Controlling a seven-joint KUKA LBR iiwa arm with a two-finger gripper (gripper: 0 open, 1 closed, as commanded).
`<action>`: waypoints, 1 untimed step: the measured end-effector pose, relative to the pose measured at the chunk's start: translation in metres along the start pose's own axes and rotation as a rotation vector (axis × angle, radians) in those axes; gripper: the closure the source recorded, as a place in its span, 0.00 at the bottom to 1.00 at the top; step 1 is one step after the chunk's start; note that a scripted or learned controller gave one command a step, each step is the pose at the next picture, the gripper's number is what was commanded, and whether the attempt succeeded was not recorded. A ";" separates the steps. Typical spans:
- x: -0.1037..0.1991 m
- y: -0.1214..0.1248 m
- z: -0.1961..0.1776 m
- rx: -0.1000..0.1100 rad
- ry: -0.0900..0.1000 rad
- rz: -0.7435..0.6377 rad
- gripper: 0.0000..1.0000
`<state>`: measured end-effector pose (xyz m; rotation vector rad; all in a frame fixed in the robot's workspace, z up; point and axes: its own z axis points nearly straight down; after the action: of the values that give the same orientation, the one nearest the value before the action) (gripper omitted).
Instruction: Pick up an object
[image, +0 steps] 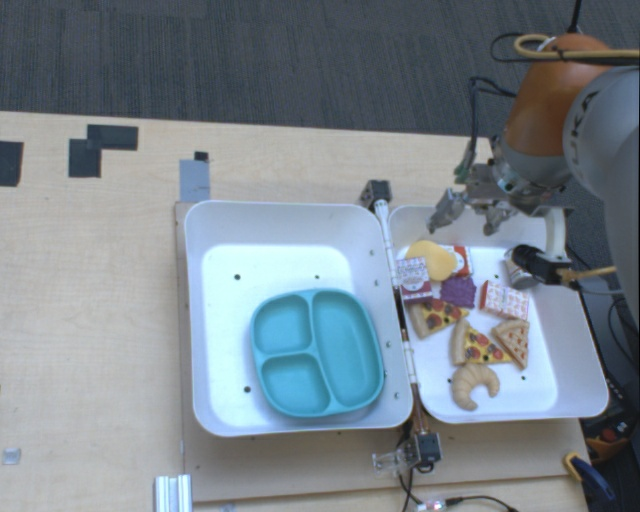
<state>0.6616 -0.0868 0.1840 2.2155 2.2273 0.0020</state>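
Observation:
My gripper hovers over the far edge of the right bin, with its fingers spread open and nothing between them. Just below it in that bin lie a yellow toy food, a red and white packet and a purple piece. Further forward are a pizza slice, a red and white carton, two more pizza slices and a croissant.
The left bin holds a blue divided plate. A ridge where the two bins meet runs between them. Dark tape patches mark the wooden bench at far left.

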 end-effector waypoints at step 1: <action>0.003 0.009 0.086 -0.009 -0.002 0.000 0.00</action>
<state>0.6708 -0.0837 0.0985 2.2099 2.2219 0.0089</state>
